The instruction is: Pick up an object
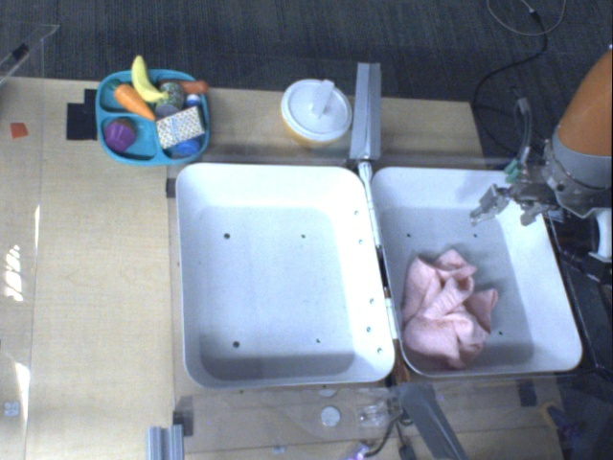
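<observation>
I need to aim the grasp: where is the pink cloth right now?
The pink cloth lies crumpled in the right bin, toward its near left corner, beside the divider. The gripper hovers apart from it, over the bin's far side.

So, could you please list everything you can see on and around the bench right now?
bins: two, white, side by side on the bench
cloth: one, pink, crumpled, lower part of the right bin
tray: one, blue, compartmented, upper left, holding toy food including a banana and a carrot
lidded container: one, white over yellow, behind the left bin
cable: one, dark, on the floor, upper right
gripper: one, grey, over the right bin's upper right area
</observation>
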Tool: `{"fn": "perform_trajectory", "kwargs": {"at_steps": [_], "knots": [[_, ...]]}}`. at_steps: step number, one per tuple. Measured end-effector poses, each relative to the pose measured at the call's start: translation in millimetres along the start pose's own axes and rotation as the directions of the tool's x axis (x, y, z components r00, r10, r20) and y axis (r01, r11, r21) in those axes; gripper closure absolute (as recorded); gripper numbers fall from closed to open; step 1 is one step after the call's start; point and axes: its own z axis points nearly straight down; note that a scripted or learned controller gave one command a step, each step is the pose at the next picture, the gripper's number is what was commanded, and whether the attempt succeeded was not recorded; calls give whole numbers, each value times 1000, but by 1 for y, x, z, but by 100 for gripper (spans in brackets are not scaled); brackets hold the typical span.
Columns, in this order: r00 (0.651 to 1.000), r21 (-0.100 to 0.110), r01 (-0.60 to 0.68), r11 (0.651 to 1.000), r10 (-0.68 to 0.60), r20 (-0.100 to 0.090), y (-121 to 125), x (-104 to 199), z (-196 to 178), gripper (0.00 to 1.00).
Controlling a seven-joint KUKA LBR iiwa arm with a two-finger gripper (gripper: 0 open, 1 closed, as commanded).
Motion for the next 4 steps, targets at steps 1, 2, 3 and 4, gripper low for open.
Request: {"fn": "perform_trajectory", "kwargs": {"at_steps": [1, 2, 3, 4], "knots": [[998, -2, 57, 998, -57, 0, -34, 63, 95, 0], [999, -5, -40, 999, 40, -1, -22, 133, 2, 0], [992, 1, 128, 992, -128, -1, -29, 87, 85, 0], [975, -5, 222, 975, -222, 1, -46, 105, 2, 0]]}}
